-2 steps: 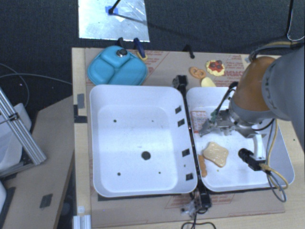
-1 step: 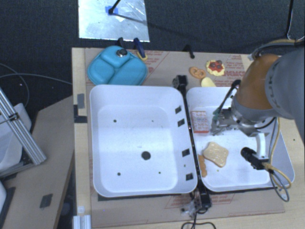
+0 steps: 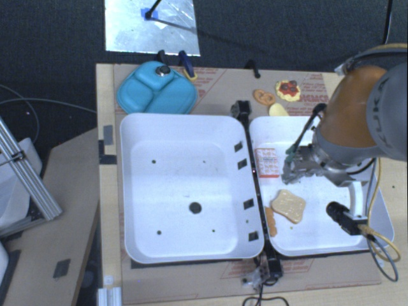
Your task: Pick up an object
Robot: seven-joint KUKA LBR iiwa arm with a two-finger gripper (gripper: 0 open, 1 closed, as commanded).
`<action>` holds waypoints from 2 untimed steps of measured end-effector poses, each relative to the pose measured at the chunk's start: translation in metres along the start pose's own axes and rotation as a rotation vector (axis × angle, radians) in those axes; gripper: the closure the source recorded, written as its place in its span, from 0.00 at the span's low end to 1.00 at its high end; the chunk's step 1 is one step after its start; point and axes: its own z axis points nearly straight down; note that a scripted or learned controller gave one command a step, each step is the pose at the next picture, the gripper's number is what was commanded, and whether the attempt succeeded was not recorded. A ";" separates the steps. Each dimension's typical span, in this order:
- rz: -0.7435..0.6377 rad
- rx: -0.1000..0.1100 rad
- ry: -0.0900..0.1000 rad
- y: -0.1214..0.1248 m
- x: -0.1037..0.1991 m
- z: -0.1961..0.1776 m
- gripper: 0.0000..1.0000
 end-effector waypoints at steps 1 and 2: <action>-0.001 0.001 0.001 -0.041 0.037 -0.044 1.00; -0.003 0.000 0.001 -0.024 0.093 -0.080 1.00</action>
